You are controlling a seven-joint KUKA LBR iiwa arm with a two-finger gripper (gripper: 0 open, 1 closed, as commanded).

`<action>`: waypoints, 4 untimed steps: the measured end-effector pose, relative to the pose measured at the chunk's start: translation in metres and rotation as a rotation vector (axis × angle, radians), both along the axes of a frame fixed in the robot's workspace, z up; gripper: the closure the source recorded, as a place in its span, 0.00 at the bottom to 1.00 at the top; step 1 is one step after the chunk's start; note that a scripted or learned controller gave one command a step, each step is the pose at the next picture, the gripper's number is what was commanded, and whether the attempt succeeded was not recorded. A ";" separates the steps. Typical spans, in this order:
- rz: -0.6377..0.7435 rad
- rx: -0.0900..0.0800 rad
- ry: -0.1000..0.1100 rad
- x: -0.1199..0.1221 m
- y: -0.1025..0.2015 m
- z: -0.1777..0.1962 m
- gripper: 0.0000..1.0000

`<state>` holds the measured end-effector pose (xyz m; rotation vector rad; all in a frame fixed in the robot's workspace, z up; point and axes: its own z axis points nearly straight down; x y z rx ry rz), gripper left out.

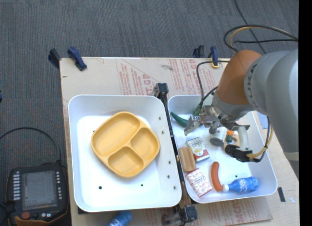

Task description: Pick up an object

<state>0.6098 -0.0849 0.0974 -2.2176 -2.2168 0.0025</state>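
Two shallow white bins are seen side by side on the table [112, 76]. The left bin [80, 118] is occupied by a yellow divided plate [125, 143], lying flat near its centre. In the right bin [265, 171] several small things are gathered: a green object [178, 119] at about ten o'clock, a small printed packet [196, 146] near the middle, a tan block [186, 159] just beside the packet at its eight o'clock, a red-and-white packet [199, 181] at six o'clock, a sausage [216, 176] just beside it, and a blue bottle [241, 185] lying on its side at five o'clock. The gripper [214, 125] is lowered into the upper half of the right bin, above the printed packet. Whether its fingers are apart or together cannot be told, and nothing is seen held between them.
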 end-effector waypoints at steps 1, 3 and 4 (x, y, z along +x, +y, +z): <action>0.001 -0.002 -0.002 -0.022 -0.007 -0.010 0.00; -0.003 -0.001 -0.001 -0.022 -0.007 0.000 0.00; -0.002 -0.001 0.010 0.031 -0.037 -0.012 0.00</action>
